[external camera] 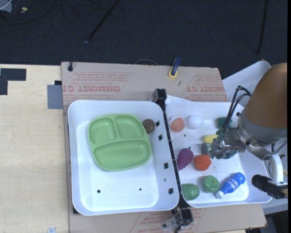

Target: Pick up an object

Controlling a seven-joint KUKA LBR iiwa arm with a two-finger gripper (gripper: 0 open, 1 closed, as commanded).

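Sitting loose in the right bin (254, 191), the candidates for picking are scattered on its white floor: an orange-red fruit (202, 162) just below and left of the gripper (222, 149), a purple grape cluster (185, 158) further left toward the divider, a yellow piece (209, 139) just beside the tool's upper left, and a peach-coloured ball (177, 124) and a white ball (195, 122) toward the far wall. Along the near edge lie two green pieces (211, 183) and (190, 191) and a blue bottle (231, 184).

The spacing probably matters: most pieces lie apart from each other, which leaves room for a tool to come down around one. The gripper is low among them, nearest the orange-red fruit and the yellow piece, so one of those is likely the target. Whether the jaws are open or closed cannot be told from this angle, and nothing is visibly between them.

The left bin (82, 178) holds a green divided plate (119, 142), lying flat, with a small brown ball (148, 125) just beside its right rim. Both bins rest side by side on a cardboard sheet (116, 84) on the counter.
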